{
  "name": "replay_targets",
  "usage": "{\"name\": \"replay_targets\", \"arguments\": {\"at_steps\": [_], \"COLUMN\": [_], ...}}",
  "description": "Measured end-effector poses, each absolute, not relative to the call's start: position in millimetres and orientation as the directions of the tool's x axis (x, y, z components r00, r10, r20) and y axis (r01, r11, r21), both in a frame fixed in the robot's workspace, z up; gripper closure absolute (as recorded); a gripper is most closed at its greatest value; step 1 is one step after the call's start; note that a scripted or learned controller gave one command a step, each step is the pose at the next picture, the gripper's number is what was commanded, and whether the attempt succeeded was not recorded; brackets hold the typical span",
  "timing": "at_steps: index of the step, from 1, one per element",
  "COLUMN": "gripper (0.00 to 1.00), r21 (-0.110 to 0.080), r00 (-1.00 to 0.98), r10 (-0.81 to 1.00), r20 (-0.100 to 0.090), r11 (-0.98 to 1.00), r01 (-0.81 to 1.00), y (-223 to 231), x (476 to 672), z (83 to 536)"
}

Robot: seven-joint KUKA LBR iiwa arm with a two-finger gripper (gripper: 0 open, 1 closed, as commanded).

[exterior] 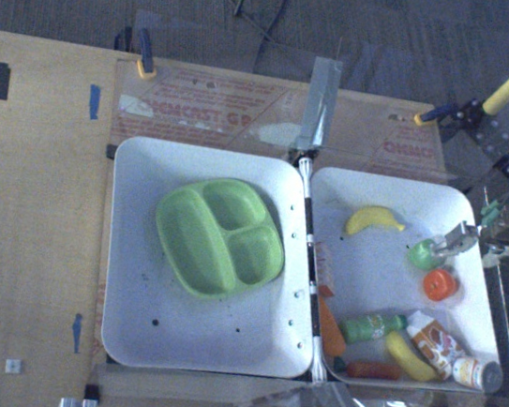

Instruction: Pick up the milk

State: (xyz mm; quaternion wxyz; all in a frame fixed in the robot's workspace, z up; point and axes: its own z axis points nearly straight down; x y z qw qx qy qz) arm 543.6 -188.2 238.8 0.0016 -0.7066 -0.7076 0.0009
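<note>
Crowded against the six o'clock wall of our right white bin [481, 208], the orange-and-white milk carton [439, 347] lies tilted on its side, touching the yellow banana [410, 356] and near the green bottle [373, 326], so we judge a clean grip there awkward. Our claw [458, 240] hangs at the bin's two o'clock, just above the green round fruit [420, 254] and orange round fruit [439, 285]; we cannot tell how wide it stands. At nine o'clock, the left bin carries a green divided plate [221, 236].
</note>
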Motion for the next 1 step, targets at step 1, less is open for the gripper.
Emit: {"name": "replay_targets", "arguments": {"at_steps": [1], "gripper": [0.0], "r21": [-0.001], "r00": [-0.138], "r10": [0.99], "r20": [0.001], "r11": [0.138], "r01": [0.99], "y": [-224.1], "x": [497.0], "z": [146.5]}}
